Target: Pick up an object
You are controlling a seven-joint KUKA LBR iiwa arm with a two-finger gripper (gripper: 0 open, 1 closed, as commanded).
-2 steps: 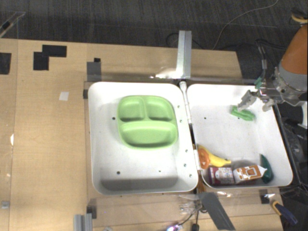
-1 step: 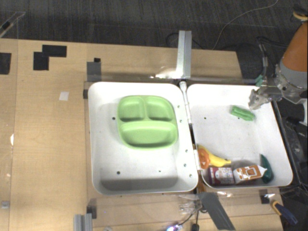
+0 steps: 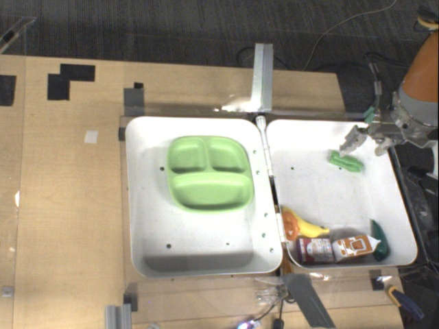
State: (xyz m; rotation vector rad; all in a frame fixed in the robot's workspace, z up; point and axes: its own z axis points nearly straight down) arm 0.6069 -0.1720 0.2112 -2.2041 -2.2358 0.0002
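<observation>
My gripper [image 3: 365, 143] hovers over the far right part of the right bin [image 3: 322, 190], open, with nothing between its fingers. Just below and left of its left finger [image 3: 352, 140] a small green flat piece [image 3: 346, 162] lies on the bin floor. At the near edge of that bin lie a yellow and orange banana-like toy [image 3: 302, 226], a brown bottle with a white label [image 3: 338, 248] on its side, and a dark green object [image 3: 379, 240] at the right corner.
The left bin [image 3: 147, 204] holds a light green divided plate [image 3: 208, 172]. A metal post [image 3: 263, 77] stands behind the rim where the bins meet. Cables hang along the bench's right side.
</observation>
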